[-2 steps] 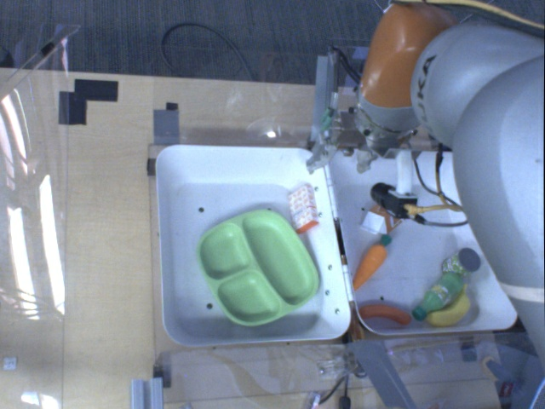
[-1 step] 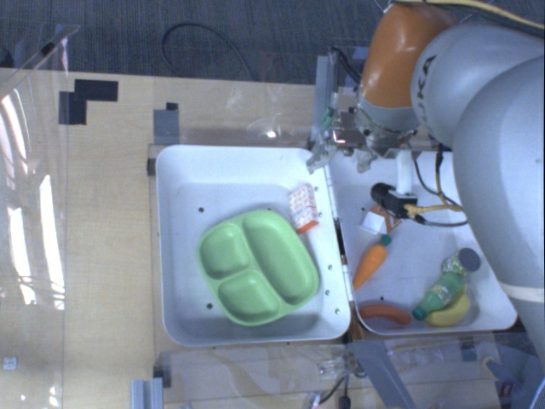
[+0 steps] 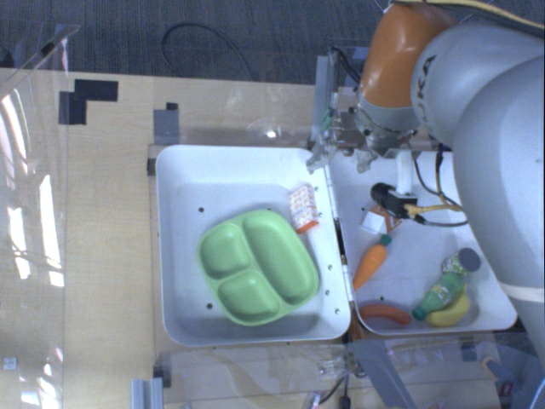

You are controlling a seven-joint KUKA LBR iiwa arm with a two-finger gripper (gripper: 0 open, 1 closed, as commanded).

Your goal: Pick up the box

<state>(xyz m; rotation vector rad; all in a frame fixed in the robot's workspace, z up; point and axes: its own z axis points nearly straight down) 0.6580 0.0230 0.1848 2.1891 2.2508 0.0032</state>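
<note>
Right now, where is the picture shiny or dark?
In the camera view, white glare streaks the clear plastic panel on the left; a soft shadow lies beneath the green divided plate in the left white bin; the grey arm looks slightly blurred.

box (image 3: 301, 204) open above | green plate (image 3: 258, 267) just beside | bin wall (image 3: 334, 220) close right

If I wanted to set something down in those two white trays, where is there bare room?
Left bin: bare floor along its far and left sides, beside the green plate; the small box sits by the divider. Right bin: near end crowded with carrot, sausage, bottle and banana.
</note>
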